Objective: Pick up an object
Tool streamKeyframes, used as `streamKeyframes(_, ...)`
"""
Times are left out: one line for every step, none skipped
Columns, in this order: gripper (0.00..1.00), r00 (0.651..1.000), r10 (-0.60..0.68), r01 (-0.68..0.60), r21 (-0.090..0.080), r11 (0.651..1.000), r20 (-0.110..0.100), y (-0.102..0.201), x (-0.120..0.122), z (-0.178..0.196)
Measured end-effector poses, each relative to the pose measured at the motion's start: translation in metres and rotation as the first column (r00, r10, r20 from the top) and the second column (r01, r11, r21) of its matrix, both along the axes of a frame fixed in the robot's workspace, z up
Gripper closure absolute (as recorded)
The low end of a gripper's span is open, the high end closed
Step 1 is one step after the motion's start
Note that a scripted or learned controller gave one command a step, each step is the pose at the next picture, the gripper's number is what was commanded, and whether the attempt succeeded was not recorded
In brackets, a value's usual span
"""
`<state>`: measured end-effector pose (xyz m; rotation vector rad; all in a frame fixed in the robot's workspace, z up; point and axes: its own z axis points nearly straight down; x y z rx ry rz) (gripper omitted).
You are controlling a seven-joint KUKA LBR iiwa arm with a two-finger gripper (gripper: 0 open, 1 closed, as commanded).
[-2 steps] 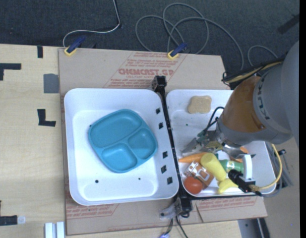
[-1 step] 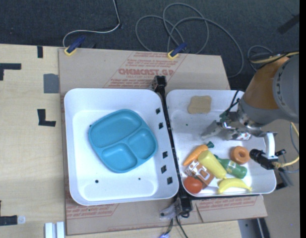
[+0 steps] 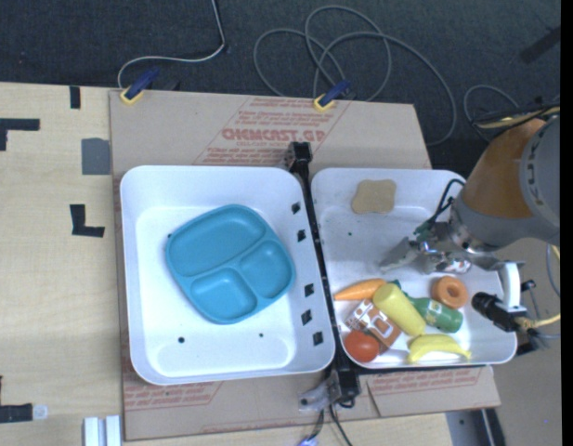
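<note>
Nothing is being carried yet: the arm [image 3: 514,189] is reaching into the right bin [image 3: 407,179] with its gripper [image 3: 409,254] hanging spread and holding nothing over bare floor just above the pile, so the whole pick is still waiting to be done. The left bin [image 3: 142,277] is holding only a blue divided plate [image 3: 230,263], while the right one is keeping a tan cracker [image 3: 373,196] apart near its far wall and, crowding its near end, a yellow pepper [image 3: 397,308], banana [image 3: 436,347], carrot [image 3: 358,291], tomato [image 3: 362,347] and orange ring [image 3: 449,293].

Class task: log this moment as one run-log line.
gripper: open, nothing held | over right bin | toys heaped at near edge | blue tray: left bin
</note>
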<state>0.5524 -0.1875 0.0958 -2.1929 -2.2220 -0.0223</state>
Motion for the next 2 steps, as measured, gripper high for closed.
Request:
streamKeyframes(0.0,1.0,-0.01,0.01,-0.024,1.0,0.011,0.071,0.047,-0.009)
streamKeyframes(0.0,1.0,-0.011,0.011,-0.025,1.0,0.008,0.075,0.106,-0.01)
